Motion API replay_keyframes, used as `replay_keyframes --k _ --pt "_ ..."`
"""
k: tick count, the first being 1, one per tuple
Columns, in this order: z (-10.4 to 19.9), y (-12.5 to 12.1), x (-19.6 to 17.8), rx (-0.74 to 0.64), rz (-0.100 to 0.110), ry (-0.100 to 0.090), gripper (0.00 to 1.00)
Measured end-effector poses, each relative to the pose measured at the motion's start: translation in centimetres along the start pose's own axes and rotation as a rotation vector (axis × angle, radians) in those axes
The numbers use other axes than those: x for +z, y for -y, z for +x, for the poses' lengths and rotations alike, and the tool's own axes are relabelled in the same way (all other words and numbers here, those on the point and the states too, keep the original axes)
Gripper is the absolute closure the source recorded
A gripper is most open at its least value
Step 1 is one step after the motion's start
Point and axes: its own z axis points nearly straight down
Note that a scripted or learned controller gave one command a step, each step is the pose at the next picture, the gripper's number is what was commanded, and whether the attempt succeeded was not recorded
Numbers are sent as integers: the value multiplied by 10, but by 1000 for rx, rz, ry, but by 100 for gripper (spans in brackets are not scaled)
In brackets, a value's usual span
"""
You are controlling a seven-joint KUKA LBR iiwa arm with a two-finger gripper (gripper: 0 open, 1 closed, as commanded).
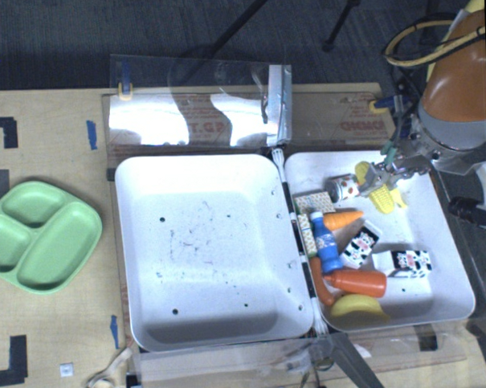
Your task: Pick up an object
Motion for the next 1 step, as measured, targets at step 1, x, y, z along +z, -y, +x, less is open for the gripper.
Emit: replay_keyframes --k 1 --pt "49 22 36 20 3 -2 100"
